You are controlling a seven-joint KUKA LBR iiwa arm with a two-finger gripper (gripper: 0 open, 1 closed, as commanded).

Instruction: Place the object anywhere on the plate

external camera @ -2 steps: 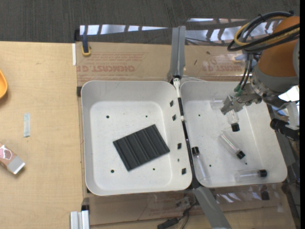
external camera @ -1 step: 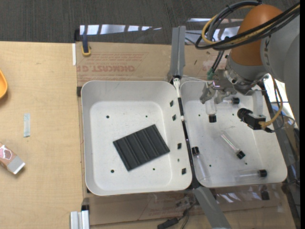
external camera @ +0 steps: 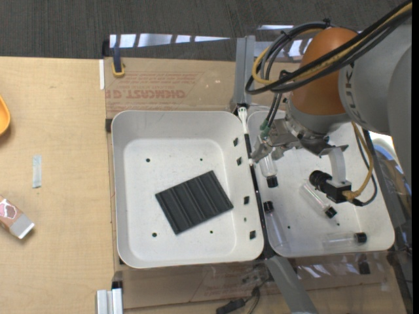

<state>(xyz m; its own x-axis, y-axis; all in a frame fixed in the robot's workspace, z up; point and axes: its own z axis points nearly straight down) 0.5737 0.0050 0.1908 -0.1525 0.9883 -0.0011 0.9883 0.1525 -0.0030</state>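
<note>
Two shallow white bins sit side by side on the desk (external camera: pixel 59 241). The left bin (external camera: pixel 131 136) holds a dark ribbed rectangular plate (external camera: pixel 194 201), lying flat and turned at a slant, a little near of the bin's middle. The right bin (external camera: pixel 380 231) is partly covered by the arm (external camera: pixel 366 64), which reaches in from the right with its orange band (external camera: pixel 324 70) above the wrist. The claw (external camera: pixel 267 159) hangs over the far left part of the right bin, close to the wall between the two bins; whether it is open or closed, and whether it has hold of anything, cannot be told from this angle. Several small clear tubes with dark caps lie in the right bin: one (external camera: pixel 268 173) just under the claw near the dividing wall, one (external camera: pixel 319 200) near the bin's middle, and one (external camera: pixel 346 239) toward the near right corner. None of them is on the plate. A small black part (external camera: pixel 327 183) with a yellow cable hangs beside the wrist over the bin. Out on the desk to the left lie a small pale strip (external camera: pixel 36 171), a small packet (external camera: pixel 14 218) near the left edge, and the rim of an orange thing (external camera: pixel 3 115) at the far left. A sheet of brown cardboard (external camera: pixel 170 87) lies beyond the bins.
</note>
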